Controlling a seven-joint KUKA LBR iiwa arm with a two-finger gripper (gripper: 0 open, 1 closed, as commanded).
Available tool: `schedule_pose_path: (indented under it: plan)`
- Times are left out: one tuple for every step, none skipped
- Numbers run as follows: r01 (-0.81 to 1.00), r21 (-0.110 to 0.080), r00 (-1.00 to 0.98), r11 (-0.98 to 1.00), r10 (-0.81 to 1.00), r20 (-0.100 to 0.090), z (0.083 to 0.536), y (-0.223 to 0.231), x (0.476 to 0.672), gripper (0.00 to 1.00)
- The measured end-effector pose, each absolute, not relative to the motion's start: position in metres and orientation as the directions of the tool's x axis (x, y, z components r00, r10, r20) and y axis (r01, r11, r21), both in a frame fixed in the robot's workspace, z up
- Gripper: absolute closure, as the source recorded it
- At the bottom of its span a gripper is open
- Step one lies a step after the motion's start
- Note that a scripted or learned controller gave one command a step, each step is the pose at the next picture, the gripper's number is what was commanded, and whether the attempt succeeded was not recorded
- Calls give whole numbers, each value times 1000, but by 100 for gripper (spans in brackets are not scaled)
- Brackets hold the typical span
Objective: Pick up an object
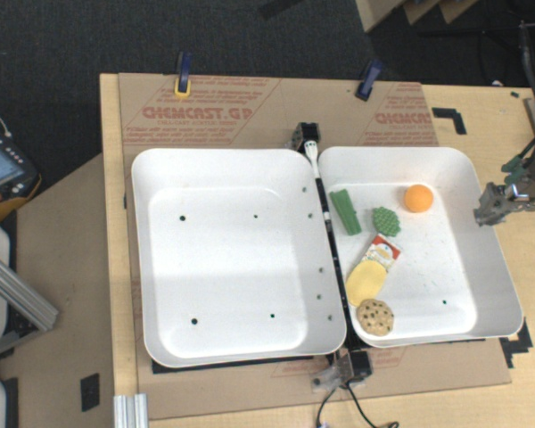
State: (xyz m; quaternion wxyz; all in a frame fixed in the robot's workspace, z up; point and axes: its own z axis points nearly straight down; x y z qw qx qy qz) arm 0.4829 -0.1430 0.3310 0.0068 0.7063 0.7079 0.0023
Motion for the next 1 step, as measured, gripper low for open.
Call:
schedule_pose_path:
  plan:
    - [1000,-6,2,-2,1000,2,273,-148,479,100]
